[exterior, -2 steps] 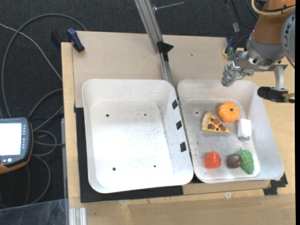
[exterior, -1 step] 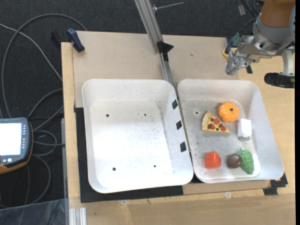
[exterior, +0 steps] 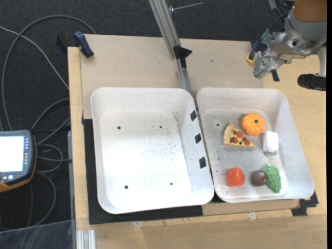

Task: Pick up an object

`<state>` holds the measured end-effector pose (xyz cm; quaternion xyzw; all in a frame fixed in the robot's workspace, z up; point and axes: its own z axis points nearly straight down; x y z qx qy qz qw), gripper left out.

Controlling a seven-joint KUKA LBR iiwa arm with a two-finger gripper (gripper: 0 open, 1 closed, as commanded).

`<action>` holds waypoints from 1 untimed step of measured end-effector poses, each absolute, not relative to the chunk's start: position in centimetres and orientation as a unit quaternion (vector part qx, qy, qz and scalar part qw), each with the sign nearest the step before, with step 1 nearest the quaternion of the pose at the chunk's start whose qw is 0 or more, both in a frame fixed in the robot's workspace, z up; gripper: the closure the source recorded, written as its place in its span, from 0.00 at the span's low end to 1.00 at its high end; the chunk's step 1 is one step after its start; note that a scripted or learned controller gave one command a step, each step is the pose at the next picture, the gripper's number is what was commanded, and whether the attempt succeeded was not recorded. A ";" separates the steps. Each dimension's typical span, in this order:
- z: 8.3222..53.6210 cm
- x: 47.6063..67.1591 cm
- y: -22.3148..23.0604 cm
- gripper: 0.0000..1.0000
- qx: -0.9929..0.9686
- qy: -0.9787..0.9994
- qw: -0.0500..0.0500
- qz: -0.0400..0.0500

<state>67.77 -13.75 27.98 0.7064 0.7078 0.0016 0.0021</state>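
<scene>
**Q:** White plastic on both sides, so where are you seeing free room?

**A:** You are looking at the left bin [exterior: 140, 154], which is lying wide open, its bare floor speckled with dark marks. Its right wall is touching the right bin [exterior: 290, 139] along the middle seam.

**Q:** And what is sitting in the right one?

**A:** You are seeing six things crowding its floor: an orange pumpkin [exterior: 252, 123] just beside a pizza slice [exterior: 237, 137], a small white block [exterior: 270, 142] near the right wall, then a red tomato [exterior: 235, 177], a brown ball [exterior: 259, 178] and a green broccoli [exterior: 273, 177] along the near edge.

**Q:** The gripper?

**A:** The gripper [exterior: 263, 69] is hanging above the bare bench beyond the right bin's far rim, well apart from every object, carrying nothing. You cannot tell how its fingers are standing.
</scene>
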 end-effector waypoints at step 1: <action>27.9 67.1 -9.1 1.00 0.705 0.709 -0.001 0.000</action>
